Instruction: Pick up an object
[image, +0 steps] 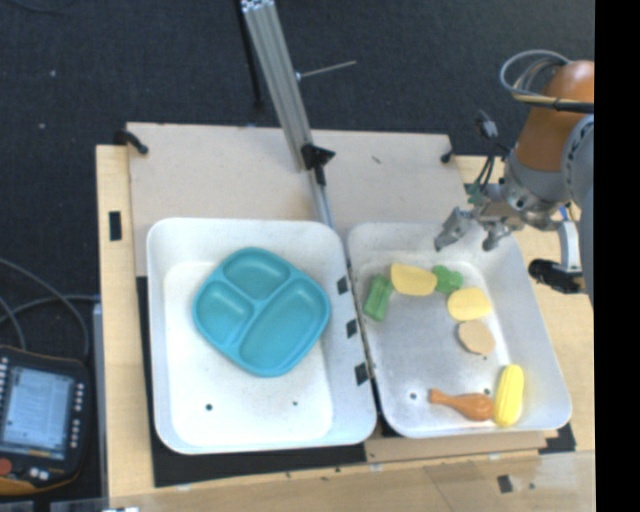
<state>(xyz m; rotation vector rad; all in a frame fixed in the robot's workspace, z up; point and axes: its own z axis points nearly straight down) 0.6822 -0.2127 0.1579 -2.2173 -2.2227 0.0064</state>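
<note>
My gripper (470, 236) hangs over the far edge of the right bin (420, 400), open, with nothing between its fingers. Below it in that bin lie a yellow lemon-shaped piece (412, 280), a dark green piece (448, 279) and a light green block (378, 298). Further right are a second yellow piece (469, 304) and a tan oval piece (477, 340). Near the bin's front edge sit a yellow corn cob (509, 394) and an orange drumstick (462, 403).
The left bin (190, 420) holds a blue divided plate (262, 311). A slanted metal pole (290, 105) rises from behind the bins' shared edge. A tablet-like screen (38, 415) sits off the bench at the lower left.
</note>
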